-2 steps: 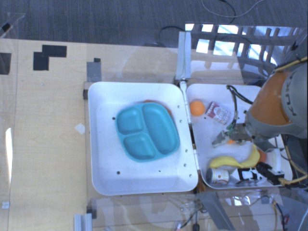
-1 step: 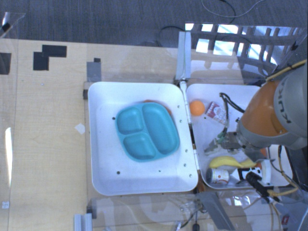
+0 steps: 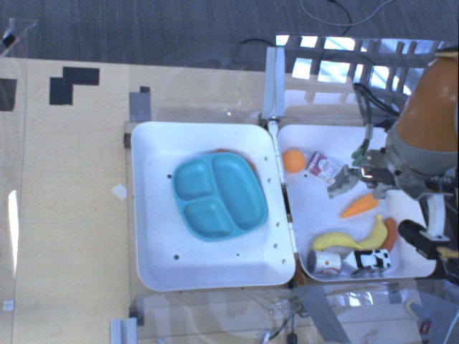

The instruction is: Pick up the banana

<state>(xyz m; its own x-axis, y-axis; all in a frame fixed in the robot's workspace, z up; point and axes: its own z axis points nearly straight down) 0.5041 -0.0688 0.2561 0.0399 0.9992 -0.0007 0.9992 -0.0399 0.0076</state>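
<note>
The banana (image 3: 356, 238) lies curved just below the carrot (image 3: 359, 206), near the front wall of the right bin (image 3: 301, 192), and looks light, slightly soft and smooth-skinned, best pinched across its thick middle, while the claw (image 3: 344, 181) hangs above the carrot, how it is set I cannot tell.

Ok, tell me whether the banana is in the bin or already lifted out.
In the bin. The banana lies on the floor of the right bin, beside the carrot; the hand hovers above, apart from it.
</note>
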